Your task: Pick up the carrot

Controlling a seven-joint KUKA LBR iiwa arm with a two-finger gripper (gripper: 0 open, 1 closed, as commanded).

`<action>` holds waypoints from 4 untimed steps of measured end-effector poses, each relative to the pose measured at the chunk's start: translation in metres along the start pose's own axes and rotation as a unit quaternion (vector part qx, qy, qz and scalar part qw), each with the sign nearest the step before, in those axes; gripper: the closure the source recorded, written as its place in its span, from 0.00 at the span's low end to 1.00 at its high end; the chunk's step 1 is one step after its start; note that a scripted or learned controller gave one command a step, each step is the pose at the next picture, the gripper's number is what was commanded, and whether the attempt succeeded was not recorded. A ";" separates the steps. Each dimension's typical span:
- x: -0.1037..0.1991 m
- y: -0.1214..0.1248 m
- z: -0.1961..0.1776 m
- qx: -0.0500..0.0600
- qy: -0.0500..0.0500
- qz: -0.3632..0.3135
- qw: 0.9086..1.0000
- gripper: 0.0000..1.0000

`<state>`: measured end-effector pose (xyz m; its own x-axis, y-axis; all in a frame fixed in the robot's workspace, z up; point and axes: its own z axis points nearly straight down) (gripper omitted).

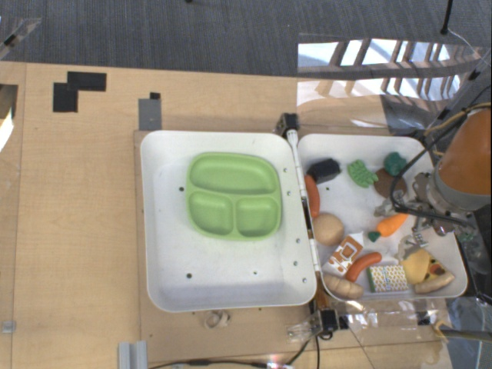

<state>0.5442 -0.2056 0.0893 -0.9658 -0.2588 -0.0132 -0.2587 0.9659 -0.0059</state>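
carrot (393,224) hemmed by sausage (363,264) and potato (329,228); bare floor above it

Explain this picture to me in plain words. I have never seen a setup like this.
A single camera looks down at a slant on a wooden bench. Two shallow white bins sit side by side. The left bin holds a green divided plate. The right bin holds toy food, including an orange carrot, a potato and a red sausage. The grey and orange shape at the right is a robot arm. Its gripper hangs beside the carrot, which lies on the bin floor, not lifted.
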 end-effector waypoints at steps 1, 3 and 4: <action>0.021 0.006 -0.002 0.003 -0.005 -0.037 0.999 0.00; -0.039 -0.007 0.001 0.000 0.000 0.217 0.976 0.00; -0.006 0.033 -0.001 0.000 -0.001 0.213 0.977 0.00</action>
<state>0.5413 -0.1727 0.0899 -0.9857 0.1676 -0.0157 0.1676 0.9859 0.0000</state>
